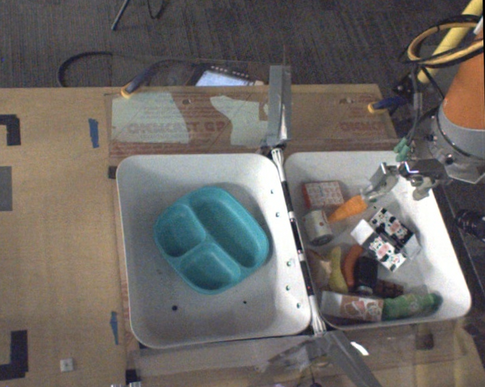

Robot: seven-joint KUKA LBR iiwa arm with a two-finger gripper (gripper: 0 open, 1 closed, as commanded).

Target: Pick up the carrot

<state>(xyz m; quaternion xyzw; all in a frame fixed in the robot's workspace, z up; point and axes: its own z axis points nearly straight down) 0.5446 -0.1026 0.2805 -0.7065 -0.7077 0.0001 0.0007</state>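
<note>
The arm point(466, 117) is cut off at the right edge; end effector point(391, 178) fingers perhaps blurred.

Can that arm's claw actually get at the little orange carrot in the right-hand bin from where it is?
Probably yes. The gripper is already at the carrot, by its right end, and nothing lies on top of it. A tin can and a patterned box sit close alongside, which might crowd the grasp.

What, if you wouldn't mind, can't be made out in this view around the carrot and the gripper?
- Gripper: too small and blurred in the camera view to tell its fingers' state.
- Carrot: its right tip meets the gripper; contact is unclear.
- Arm: cut off by the right edge.
- Pile at the right bin's front: overlapping items hide each other; labels too blurred to read.
</note>
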